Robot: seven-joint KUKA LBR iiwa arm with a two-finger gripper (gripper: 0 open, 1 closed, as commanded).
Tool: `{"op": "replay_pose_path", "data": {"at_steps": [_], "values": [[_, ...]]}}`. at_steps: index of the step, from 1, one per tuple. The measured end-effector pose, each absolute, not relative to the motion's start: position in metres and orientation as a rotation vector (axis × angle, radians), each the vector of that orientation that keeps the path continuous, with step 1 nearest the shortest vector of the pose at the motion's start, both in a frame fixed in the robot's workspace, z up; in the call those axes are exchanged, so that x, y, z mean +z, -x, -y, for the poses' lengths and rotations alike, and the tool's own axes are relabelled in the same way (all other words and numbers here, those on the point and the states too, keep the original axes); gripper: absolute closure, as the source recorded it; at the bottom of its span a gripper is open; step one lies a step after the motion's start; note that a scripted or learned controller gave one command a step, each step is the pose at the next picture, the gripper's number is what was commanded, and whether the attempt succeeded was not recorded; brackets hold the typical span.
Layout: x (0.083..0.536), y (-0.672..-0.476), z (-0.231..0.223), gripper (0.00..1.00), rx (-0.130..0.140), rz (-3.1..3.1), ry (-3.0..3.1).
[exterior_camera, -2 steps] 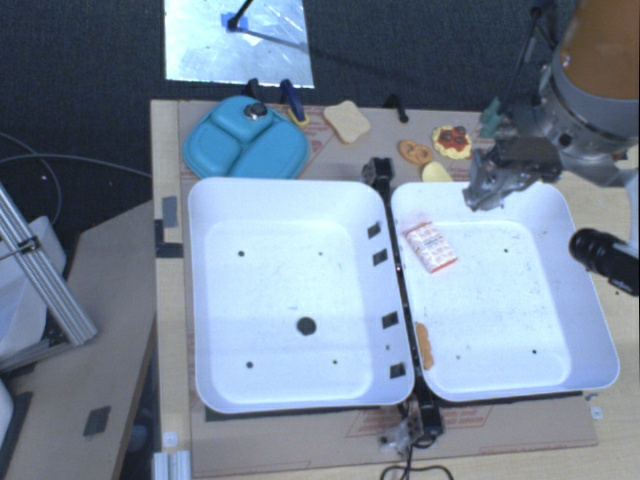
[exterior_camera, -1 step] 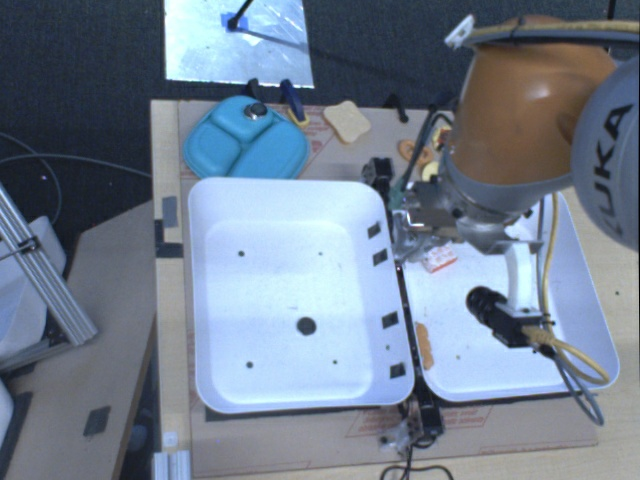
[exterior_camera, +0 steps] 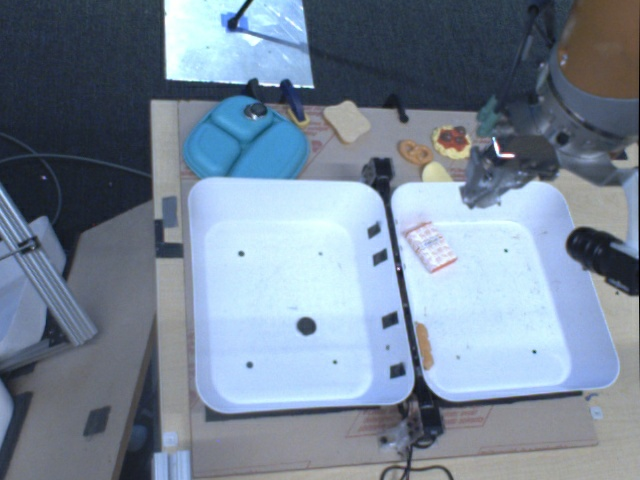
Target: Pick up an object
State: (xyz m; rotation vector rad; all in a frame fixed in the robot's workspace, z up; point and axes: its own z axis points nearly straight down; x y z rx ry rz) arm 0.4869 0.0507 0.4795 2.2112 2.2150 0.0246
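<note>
A small red and white box (exterior_camera: 430,246) lies in the right bin (exterior_camera: 520,368), near its far left corner. A thin orange-brown piece (exterior_camera: 424,346) rests against that bin's left wall. In the left bin (exterior_camera: 230,368) a small dark round object (exterior_camera: 306,326) lies on the floor. My gripper (exterior_camera: 484,190) hangs over the far rim of the right bin, up and to the right of the box and apart from it. Nothing shows in its grasp.
Behind the bins on the bench lie a blue divided plate (exterior_camera: 245,140), a toast slice (exterior_camera: 347,120), a pretzel (exterior_camera: 414,151), a small pizza (exterior_camera: 452,140) and a yellow piece (exterior_camera: 436,173). A black cylinder (exterior_camera: 600,253) juts over the right bin's right rim.
</note>
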Motion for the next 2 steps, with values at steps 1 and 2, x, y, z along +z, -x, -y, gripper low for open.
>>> {"op": "replay_pose_path", "data": {"at_steps": [1, 2], "values": [[0.38, -0.486, -0.094, 1.0, -0.008, -2.232, -2.217], [0.436, -0.487, -0.052, 1.0, 0.01, -2.215, -2.22]]}}
